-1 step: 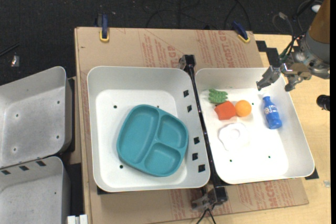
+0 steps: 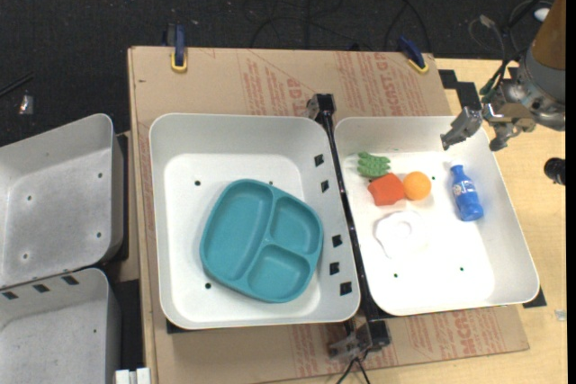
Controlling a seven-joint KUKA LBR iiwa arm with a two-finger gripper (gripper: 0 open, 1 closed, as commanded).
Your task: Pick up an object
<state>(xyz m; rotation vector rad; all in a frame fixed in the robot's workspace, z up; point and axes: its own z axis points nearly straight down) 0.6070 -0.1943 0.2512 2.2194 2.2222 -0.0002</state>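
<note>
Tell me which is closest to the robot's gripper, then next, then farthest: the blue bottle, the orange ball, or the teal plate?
From the gripper at the right bin's top edge:
1. Blue bottle, just below it in the right bin.
2. Orange ball, further left in the same bin.
3. Teal divided plate, far off in the left bin.

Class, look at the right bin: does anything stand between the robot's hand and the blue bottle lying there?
Nothing visible does. The hand hovers over the right bin's upper right corner, and the blue bottle lies just below it, apart from the orange ball.
</note>
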